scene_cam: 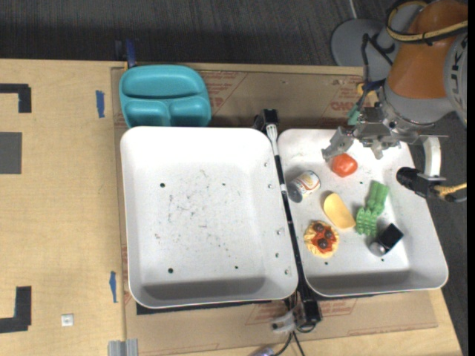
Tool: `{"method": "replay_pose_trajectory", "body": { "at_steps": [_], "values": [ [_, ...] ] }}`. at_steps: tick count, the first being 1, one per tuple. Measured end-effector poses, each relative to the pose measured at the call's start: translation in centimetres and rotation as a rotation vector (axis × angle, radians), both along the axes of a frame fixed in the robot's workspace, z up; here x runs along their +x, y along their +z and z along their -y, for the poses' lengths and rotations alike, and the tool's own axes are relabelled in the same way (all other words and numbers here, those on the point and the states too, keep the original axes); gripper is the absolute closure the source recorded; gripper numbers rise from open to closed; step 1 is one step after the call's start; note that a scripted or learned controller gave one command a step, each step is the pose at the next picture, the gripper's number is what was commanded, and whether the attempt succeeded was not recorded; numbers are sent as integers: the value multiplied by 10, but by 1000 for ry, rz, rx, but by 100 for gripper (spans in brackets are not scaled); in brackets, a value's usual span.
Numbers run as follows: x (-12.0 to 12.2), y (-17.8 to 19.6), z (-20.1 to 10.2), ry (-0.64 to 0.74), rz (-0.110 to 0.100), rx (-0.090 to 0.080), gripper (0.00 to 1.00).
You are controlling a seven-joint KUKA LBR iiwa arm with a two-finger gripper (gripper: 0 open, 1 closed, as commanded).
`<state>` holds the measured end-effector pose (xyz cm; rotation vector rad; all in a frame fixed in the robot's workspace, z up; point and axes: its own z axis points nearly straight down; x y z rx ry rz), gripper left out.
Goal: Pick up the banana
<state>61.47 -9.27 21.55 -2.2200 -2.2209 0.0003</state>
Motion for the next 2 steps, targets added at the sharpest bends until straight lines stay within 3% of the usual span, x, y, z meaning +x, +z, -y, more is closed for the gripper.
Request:
{"method": "replay_pose_trajectory", "body": {
  "at_steps": [1,2],
  "values": [
    [-46,-130,7,50,2,-1,0],
    [-45,-119,6,49,7,0,100]
  ]
}}
